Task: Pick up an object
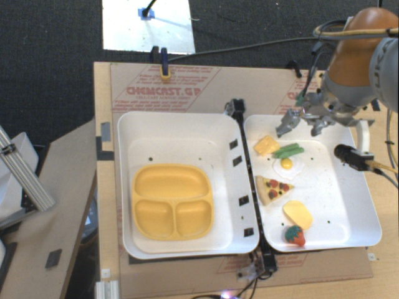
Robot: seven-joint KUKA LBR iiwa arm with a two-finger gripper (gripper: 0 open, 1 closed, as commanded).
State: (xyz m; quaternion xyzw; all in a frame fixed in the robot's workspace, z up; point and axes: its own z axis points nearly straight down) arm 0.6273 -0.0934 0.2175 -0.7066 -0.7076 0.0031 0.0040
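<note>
Grey and spread apart, the fingers of the gripper (pixel 303 123) hang released above the far side of the right bin (pixel 349 192), grasping nothing. Just below it toward the camera lie a yellow cheese wedge (pixel 266 145) and a green bean pod (pixel 288 149), with a fried egg (pixel 287 164) beside them. Further off sit a pizza slice (pixel 273 189), a yellow chip (pixel 298 214) and a strawberry (pixel 295 235). Well apart to its left, the left bin (pixel 181 129) holds a yellow divided plate (pixel 173 201).
</note>
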